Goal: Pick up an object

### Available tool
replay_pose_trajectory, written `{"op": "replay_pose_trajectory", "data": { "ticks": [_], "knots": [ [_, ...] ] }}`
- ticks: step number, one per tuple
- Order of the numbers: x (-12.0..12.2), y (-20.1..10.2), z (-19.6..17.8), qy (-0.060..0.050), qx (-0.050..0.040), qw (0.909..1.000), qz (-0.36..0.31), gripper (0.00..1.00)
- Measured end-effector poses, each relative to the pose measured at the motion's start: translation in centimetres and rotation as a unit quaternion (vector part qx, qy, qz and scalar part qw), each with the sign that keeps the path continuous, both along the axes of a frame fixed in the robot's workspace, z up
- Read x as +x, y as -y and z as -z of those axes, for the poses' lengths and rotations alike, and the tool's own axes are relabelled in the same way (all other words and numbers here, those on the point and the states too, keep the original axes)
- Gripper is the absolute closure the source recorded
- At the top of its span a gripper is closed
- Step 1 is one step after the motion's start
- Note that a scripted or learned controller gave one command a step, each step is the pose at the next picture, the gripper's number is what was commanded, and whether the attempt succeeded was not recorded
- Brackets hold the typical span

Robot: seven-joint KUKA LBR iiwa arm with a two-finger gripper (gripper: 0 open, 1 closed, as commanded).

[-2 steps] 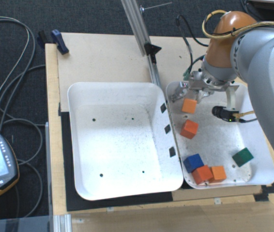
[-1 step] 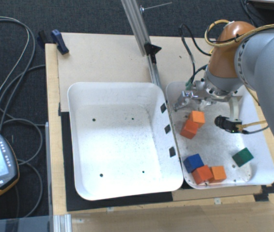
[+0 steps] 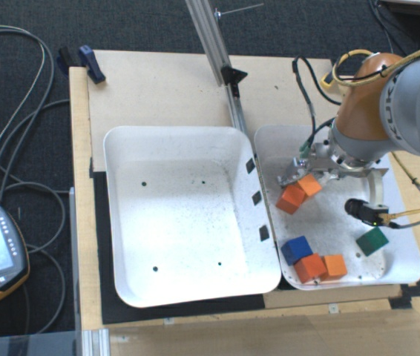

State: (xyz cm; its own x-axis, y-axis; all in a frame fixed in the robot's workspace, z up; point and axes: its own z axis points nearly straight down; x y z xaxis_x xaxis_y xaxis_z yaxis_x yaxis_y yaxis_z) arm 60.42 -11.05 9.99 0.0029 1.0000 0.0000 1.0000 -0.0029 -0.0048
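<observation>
In the right bin (image 3: 410, 262), my gripper (image 3: 303, 173) is low over the upper middle, right above two orange blocks. The lighter orange block (image 3: 310, 186) touches the gripper's tip from below, and a darker orange-red block (image 3: 291, 199) leans against it on the left. The gripper's body hides the contact, so a hold is not visible. Along the bin's front lie a blue block (image 3: 296, 248), an orange-red block (image 3: 311, 268) and an orange block (image 3: 335, 265). A green block (image 3: 372, 241) rests at the right.
The left bin (image 3: 121, 143) stands beside the right one, with their walls meeting near the middle. A slanted metal rail (image 3: 208, 32) runs down to the bins' junction. Cables and a black attachment (image 3: 363, 211) hang off the wrist over the right bin.
</observation>
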Motion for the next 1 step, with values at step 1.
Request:
{"op": "replay_pose_trajectory", "data": {
  "ticks": [1],
  "knots": [
    [0.27,-0.20,-1.12,0.003,0.0005,1.0000,-0.001,1.00]
  ]
}}
